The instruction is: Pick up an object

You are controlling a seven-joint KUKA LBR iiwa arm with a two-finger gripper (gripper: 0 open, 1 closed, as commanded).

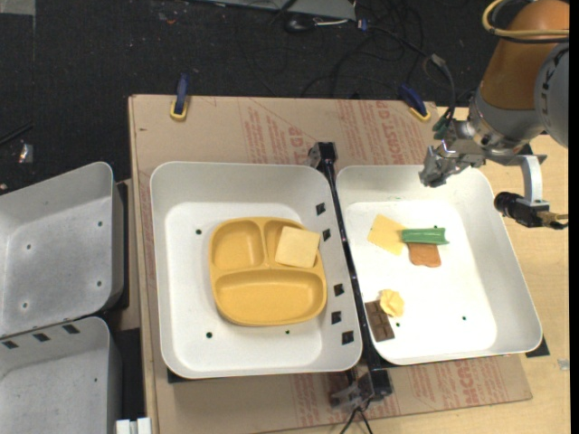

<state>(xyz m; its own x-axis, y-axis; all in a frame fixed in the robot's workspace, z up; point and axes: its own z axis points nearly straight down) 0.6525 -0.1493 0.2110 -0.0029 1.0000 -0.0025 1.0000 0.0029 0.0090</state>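
From the overhead cam: arm comes in from approx 2 o'clock, gripper [434, 172] hanging over the far rim of the right bin [507, 269]. Can't tell if it's open or closed, too small and dark, and nothing visibly in it. In the right bin: pale yellow slab [384, 234] near centre, green piece [423, 236] at its 3 o'clock, touching a brown piece [425, 256] below it. Small yellow lump [391, 302] and dark brown block [378, 321] twd 7 o'clock. Left bin [181, 333] holds a yellow divided tray [262, 292] w/ a cream square block [297, 247] in its top-right compartment.
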